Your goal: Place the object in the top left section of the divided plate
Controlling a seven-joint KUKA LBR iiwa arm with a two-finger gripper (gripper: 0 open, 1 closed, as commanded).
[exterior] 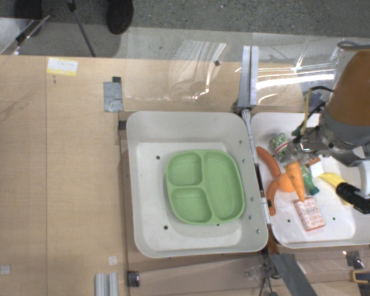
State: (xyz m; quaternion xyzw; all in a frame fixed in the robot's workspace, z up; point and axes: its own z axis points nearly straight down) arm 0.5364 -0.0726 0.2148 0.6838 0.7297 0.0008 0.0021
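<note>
A light green divided plate (pixel 205 187) lies in the left bin (pixel 142 165). Its top left section (pixel 185 168) holds nothing. My gripper (pixel 301 145) hangs low over the right bin (pixel 339 227), above a cluster of toy foods. Under and beside it are an orange carrot (pixel 291 181), a red-orange sausage (pixel 267 160) and a green and white item (pixel 279 143). The grey wrist with its orange band (pixel 357 79) covers the bin's far right corner.
Also in the right bin are a yellow piece (pixel 330 179), a pink patterned box (pixel 309 214) and a green piece (pixel 308 182). A metal divider post (pixel 249 79) stands between the bins at the back. The wooden bench (pixel 55 165) stretches to the left.
</note>
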